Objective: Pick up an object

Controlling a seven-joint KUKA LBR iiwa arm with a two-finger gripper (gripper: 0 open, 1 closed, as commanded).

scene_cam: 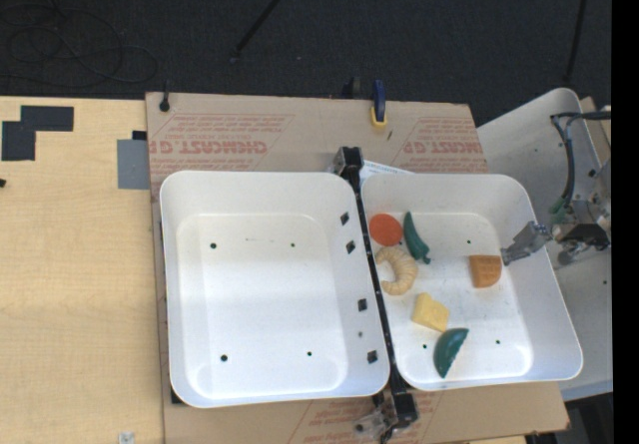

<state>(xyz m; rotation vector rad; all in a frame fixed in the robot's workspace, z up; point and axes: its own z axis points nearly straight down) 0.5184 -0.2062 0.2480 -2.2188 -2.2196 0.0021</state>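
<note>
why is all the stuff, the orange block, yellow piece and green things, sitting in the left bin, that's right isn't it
Not quite: the camera view shows the orange block, yellow piece and green things in the right bin, not the left bin.

Blue clamp [378,103] grips the cardboard sheet [300,138].

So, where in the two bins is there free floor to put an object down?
The left bin has bare floor from wall to wall. In the right bin, bare patches lie along the far wall and right of the orange block. It is crowded near the divider, around the red ball and yellow block.
</note>
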